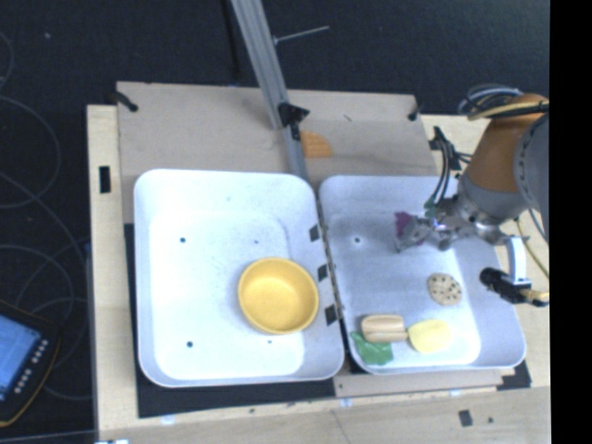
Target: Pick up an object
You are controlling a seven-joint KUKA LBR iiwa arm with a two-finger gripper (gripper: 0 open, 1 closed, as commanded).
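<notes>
Dark floor with loose cables surrounds the pale desk [106, 276] bearing two white bins. Left bin [166, 248] holds a yellow bowl [277, 295]. Right bin [370, 220] holds a round cookie [445, 289], a tan roll [383, 327], a yellow piece [430, 336] and a green scrap [372, 350] near its front edge. At the right bin's back, the end effector [421, 232] sits low beside a small purple object [406, 222]; whether its grip is open or closed I cannot tell

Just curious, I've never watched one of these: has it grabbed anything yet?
Not clearly. The gripper is down in the right bin, at a purple object, but a grasp isn't visible. The cookie, the yellow item and the bowl lie untouched. Gripping and lifting remain.
</notes>
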